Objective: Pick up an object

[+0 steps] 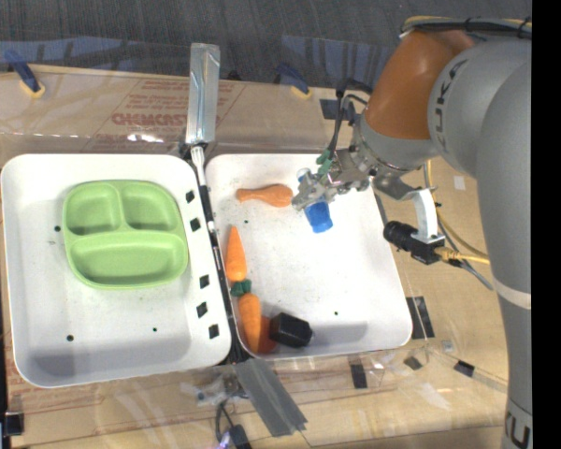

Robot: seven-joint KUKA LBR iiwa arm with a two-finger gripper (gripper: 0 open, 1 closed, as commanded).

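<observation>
My gripper (pixel 314 197) hangs over the back of the right bin (pixel 374 279), reaching in from the right. A small blue cylinder (pixel 319 218) sits right at its fingertips and looks pinched between them. Just left of the gripper lies a tan chicken-drumstick toy (pixel 266 195). An orange carrot (pixel 235 253) lies along the bin's left wall. A second orange piece (pixel 250 320) and a black block (pixel 291 329) rest in the front left corner.
A green sectioned plate (pixel 124 233) lies in the left bin (pixel 37 325). A divider with black clips (pixel 204 251) separates the two bins. The grey arm and its orange band (pixel 413 82) loom over the right bin's back right.
</observation>
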